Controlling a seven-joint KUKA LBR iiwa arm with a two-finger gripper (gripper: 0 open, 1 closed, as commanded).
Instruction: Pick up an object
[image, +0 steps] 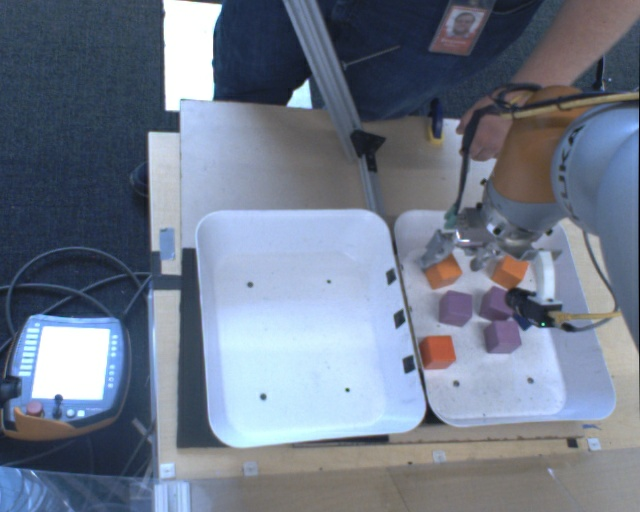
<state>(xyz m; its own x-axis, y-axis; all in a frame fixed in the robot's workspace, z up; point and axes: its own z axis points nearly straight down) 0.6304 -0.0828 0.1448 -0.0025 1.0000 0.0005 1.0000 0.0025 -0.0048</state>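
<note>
Orange cube (443, 271) beside gripper (465, 255); small, matte.

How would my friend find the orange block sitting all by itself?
Look in the right white bin, the one with blocks in it. The orange block lies by that bin's left wall, nearest the camera. The other two orange blocks sit farther back under the gripper.

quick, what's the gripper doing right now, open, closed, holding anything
Gripper: low in the right bin, among the blocks, between two orange cubes. Open or closed cannot be told, and no block is visibly held.
</note>
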